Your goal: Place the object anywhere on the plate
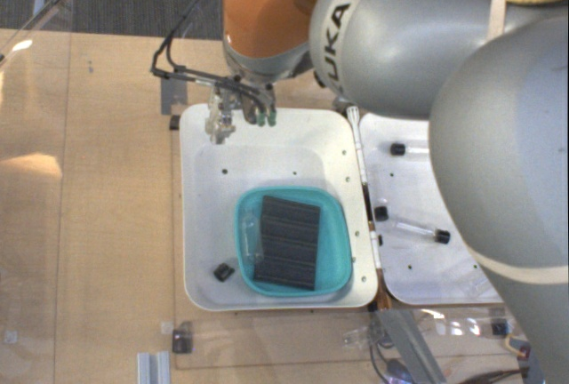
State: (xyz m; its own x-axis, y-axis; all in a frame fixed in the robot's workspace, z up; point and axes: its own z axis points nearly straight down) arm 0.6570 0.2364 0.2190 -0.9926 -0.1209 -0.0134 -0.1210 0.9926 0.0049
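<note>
Two white bins [200, 196] rest on a tan bench [89, 196].

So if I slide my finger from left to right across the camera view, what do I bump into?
Small dark block → teal plate holding the dark ridged slab → wall between the two white bins → thin stick with black ends.

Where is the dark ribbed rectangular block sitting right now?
The dark ribbed rectangular block lies flat on the square teal plate in the left white bin, with a small black piece on the bin floor left of the plate.
</note>
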